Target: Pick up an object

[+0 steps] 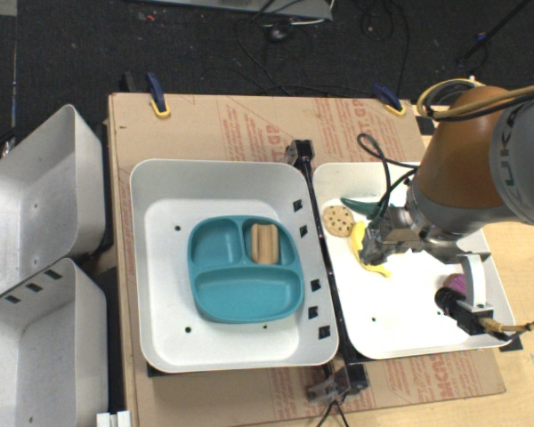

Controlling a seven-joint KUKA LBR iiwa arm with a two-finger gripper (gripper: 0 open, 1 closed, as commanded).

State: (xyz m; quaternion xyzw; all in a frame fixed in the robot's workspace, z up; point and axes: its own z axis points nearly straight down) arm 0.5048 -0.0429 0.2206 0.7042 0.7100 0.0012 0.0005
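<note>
Arm (481,163): grey body with an orange band, entering from the right of the frame and bent over the right bin.
Gripper (371,254): low over the upper left part of the right bin, directly above the yellow object; whether it is released or clenched cannot be told from this angle (dark wrist hardware hides the tips).
Yellow object (370,249): banana-like piece lying on the floor of the right bin, partly covered by the gripper; a grasp is not visible.
Cookie (338,221): round, tan with dark specks, just left of the yellow object, near the bin's left wall.
Teal piece (363,205): small, at the upper edge of the right bin, beside the cookie.
Purple object (457,284): toward the lower right of the right bin, partly behind a black fitting.
Right bin (400,327): white, shallow.
Left bin (160,327): white, centre of frame, holding a teal divided tray (240,292).
Tan block (265,243): wooden-looking, upright in the tray's upper right compartment.
</note>
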